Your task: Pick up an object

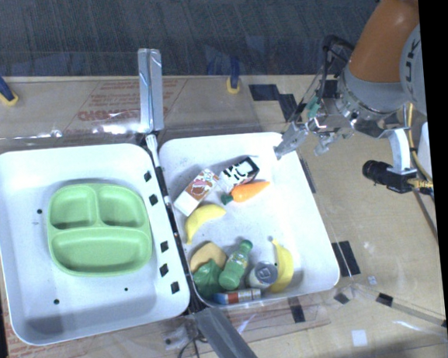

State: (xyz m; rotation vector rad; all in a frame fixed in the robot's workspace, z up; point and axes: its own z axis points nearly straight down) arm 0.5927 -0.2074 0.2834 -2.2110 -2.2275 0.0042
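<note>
The right bin (308, 206) holds several items: an orange carrot (250, 189), a black-and-white packet (239, 169), a small white and red box (197, 188), a banana (202, 218), a green bottle (236, 264) and a second banana (283, 264). My gripper (304, 141) hangs over the bin's far right corner, above and to the right of the carrot. Its fingers (286, 143) stand apart, open, with nothing between them.
The left bin (10, 232) holds a green divided plate (99, 226). At the right bin's near edge lie a dark green piece (206, 279), a small can (263, 274) and a red and blue marker (239, 296). A metal divider post (151, 87) rises between the bins.
</note>
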